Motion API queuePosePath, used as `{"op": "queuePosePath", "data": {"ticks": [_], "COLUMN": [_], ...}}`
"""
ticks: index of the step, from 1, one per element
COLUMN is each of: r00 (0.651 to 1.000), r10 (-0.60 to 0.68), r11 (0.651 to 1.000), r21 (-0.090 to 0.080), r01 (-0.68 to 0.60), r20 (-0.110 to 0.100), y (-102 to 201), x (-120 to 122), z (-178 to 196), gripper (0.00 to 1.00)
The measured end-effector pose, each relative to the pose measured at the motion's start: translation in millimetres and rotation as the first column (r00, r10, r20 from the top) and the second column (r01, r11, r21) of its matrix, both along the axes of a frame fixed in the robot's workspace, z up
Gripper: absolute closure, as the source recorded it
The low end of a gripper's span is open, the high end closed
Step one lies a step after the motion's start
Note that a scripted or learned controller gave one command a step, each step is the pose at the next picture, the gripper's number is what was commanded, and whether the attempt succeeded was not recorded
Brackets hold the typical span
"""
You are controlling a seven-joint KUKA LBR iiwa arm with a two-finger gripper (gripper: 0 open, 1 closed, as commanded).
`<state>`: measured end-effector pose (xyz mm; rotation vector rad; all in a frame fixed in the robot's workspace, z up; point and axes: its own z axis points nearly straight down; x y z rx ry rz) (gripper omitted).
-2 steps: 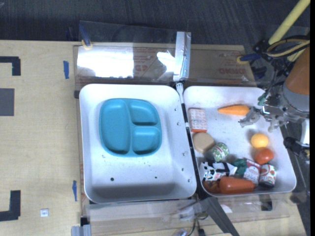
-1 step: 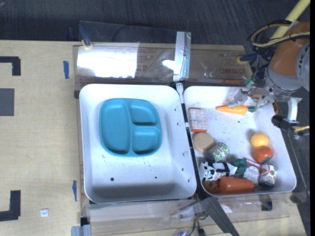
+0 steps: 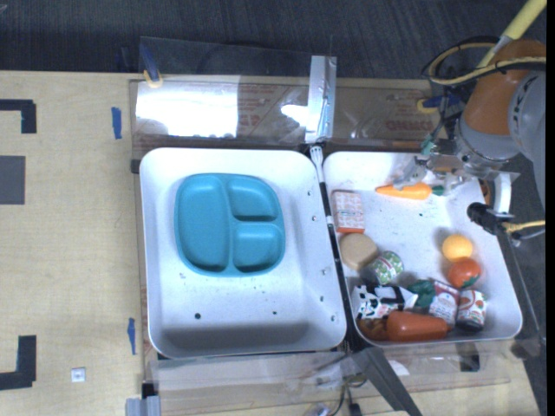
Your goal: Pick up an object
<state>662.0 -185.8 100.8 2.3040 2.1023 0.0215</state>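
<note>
The right bin (image 3: pixel 512 306) holds several toy foods. An orange carrot (image 3: pixel 402 192) lies near its back edge. A red and white carton (image 3: pixel 348 211) and a tan round piece (image 3: pixel 357 250) sit along its left wall. A yellow lemon (image 3: pixel 457 247) and a red tomato (image 3: pixel 464 271) lie on the right side. At the front are a red sausage (image 3: pixel 408 324), a cow-patterned item (image 3: pixel 380 300) and small cans (image 3: pixel 458 305). My gripper (image 3: pixel 436 168) hangs low over the bin's back right corner, just right of the carrot's thick end.
The left bin (image 3: pixel 165 306) holds a blue divided plate (image 3: pixel 230 224). A green and white ball (image 3: pixel 388 267) sits in the middle of the right bin. Yellow cables (image 3: pixel 451 63) loop beside the arm's orange band (image 3: pixel 490 107). A clear plastic sheet (image 3: pixel 225 102) lies behind the bins.
</note>
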Motion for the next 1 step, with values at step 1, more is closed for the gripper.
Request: {"op": "queuePosePath", "data": {"ticks": [1], "r00": [0.997], "r10": [0.068], "r11": [0.997], "r21": [0.029], "r01": [-0.067], "r20": [-0.022], "y": [-16.0], "x": [13.1], "z": [1.1], "gripper": [0.0]}}
